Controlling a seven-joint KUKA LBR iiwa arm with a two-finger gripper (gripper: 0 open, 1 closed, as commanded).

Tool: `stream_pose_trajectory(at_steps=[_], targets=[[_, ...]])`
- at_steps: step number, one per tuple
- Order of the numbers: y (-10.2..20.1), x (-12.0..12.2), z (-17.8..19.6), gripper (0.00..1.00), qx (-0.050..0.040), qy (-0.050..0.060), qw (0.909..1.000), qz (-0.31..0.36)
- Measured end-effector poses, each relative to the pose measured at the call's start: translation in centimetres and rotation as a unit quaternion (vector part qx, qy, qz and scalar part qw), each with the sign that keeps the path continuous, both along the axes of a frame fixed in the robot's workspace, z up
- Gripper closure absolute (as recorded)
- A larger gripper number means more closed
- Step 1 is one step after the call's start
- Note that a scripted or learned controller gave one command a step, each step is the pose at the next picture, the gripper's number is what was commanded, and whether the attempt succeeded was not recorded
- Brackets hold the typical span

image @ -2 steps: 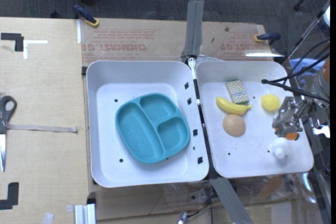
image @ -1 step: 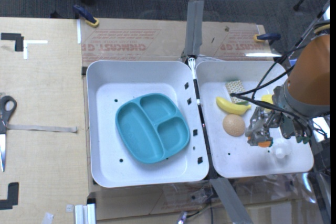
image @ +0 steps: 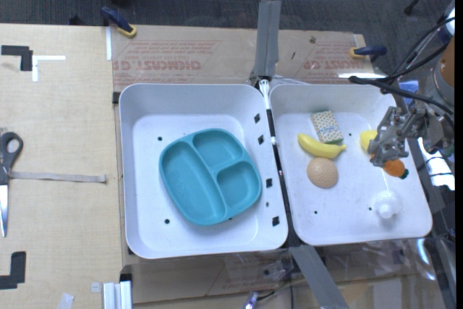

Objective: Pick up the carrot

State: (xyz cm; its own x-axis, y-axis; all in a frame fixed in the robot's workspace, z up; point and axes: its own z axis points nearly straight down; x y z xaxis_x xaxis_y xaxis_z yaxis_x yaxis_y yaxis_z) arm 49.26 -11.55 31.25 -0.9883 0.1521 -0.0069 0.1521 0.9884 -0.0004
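The carrot [image: 395, 169] is a small orange piece near the right wall of the right bin [image: 346, 226]. My gripper [image: 384, 153] hangs right over it, reaching in from the right, and its lower end hides the carrot's upper left part. I cannot make out whether the carrot is between the gripper's tips or just lying beneath them.
The right bin also holds a banana [image: 320, 147], a tan egg-shaped item [image: 323, 173], a small patterned box [image: 326, 126], a yellow item [image: 367, 139] partly behind the gripper and a white item [image: 387, 206]. A blue divided plate [image: 210, 176] lies in the left bin [image: 137, 177].
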Motion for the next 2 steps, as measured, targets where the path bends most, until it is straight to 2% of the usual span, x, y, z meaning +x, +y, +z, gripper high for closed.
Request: stream_pose_trajectory(at_steps=[1, 2], targets=[[-0.2, -1.3, -7.0, 1.0, 0.0001, 0.001, 0.9989, 0.047], [-8.2, -1.2, 7.0, 1.0, -0.0012, -0.001, 0.9996, 0.029]])
